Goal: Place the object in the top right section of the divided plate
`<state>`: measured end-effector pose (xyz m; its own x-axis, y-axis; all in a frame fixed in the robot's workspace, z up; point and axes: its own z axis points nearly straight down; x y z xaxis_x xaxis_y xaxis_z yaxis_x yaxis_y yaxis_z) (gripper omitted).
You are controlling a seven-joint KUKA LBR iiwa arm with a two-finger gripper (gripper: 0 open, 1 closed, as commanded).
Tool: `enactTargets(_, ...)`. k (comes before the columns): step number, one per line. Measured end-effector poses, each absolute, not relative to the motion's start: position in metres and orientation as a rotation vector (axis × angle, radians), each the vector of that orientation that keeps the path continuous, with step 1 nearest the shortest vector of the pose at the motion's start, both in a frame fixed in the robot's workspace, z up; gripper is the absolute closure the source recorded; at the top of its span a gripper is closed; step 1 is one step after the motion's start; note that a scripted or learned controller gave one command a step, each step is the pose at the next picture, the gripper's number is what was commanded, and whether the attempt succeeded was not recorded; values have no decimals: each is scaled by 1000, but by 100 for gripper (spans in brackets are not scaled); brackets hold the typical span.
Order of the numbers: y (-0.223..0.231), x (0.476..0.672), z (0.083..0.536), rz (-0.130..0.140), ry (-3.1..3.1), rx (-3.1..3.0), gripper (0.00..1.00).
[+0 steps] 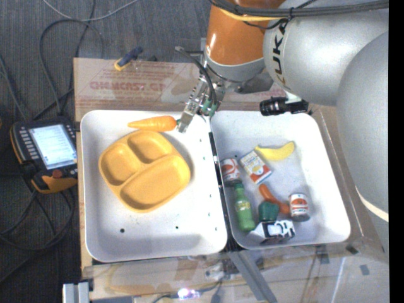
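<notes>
A smooth orange carrot (153, 123), tapered and plastic-looking, lies on the floor of the left bin (101, 232) near its back wall, just beyond the far rim of the divided plate (146, 170) and not in any section. The plate is glossy yellow-orange with rounded corners, two smaller compartments at the back and one large one in front. The gripper (184, 125) hangs at the carrot's right tip, its slim metal fingers close together, though I cannot tell whether they pinch the tip or merely touch it. The right bin (328, 169) holds a yellow banana (278, 150), a small carton (254, 165), two short cans (230, 169), a green bottle (243, 209) and a black-and-white toy (276, 230)
</notes>
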<state>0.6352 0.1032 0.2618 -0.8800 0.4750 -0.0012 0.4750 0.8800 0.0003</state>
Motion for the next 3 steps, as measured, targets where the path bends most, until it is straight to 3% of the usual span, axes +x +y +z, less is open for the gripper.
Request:
enactTargets(1, 60, 630, 226, -4, 3117, 386, 100)
enactTargets(2, 81, 662, 200, -2, 3134, 187, 100)
enactTargets(3, 89, 662, 183, 1, 3126, -300, 100)
